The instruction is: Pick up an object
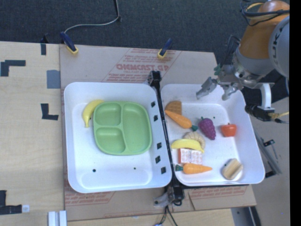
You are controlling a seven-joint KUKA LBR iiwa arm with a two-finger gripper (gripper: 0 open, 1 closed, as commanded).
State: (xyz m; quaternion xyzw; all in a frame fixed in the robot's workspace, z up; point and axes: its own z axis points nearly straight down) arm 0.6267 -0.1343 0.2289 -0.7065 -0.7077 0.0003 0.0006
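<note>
My gripper [217, 90] hangs open over the far edge of the right bin [249, 147], its two grey fingers spread with nothing between them. Below it in that bin lie toy foods: a carrot [178, 119], a purple grape bunch [207, 128], a red tomato [228, 130], a brown bread piece [173, 107], a yellow banana [186, 144], a second carrot [196, 169], a small red-and-white carton [189, 157] and a bread roll [232, 169]. The grapes and tomato are nearest the gripper.
The left bin [77, 168] holds a green divided plate [122, 128] and a yellow banana [89, 111] at its left side. A black divider with clips [159, 121] runs between the bins. Cardboard lies under both bins.
</note>
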